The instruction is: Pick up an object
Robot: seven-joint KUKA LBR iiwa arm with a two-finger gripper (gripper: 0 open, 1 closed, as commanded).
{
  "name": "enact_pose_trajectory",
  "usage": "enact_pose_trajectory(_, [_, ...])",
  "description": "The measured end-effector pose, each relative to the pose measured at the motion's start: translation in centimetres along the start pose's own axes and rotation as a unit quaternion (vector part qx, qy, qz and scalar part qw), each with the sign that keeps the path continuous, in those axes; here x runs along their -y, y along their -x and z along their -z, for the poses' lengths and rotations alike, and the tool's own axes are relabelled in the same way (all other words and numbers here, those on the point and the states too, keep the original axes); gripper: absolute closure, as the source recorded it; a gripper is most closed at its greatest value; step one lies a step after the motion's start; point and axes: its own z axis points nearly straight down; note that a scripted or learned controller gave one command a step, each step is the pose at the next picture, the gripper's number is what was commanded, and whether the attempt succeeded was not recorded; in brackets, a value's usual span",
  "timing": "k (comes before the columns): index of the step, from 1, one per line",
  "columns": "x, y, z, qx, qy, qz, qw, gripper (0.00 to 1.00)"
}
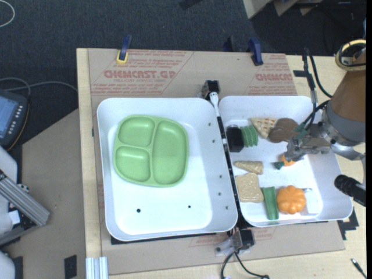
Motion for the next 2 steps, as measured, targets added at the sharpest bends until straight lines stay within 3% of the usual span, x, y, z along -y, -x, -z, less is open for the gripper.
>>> enact_pose_trajectory(1, [-0.5,-5.5,0.4,0.0,0.001,0.001,1.0,1.0])
enact_pose_trajectory(2, [1.0,-3.9,1.0,0.001,0.0,-0.004,1.0,1.0])
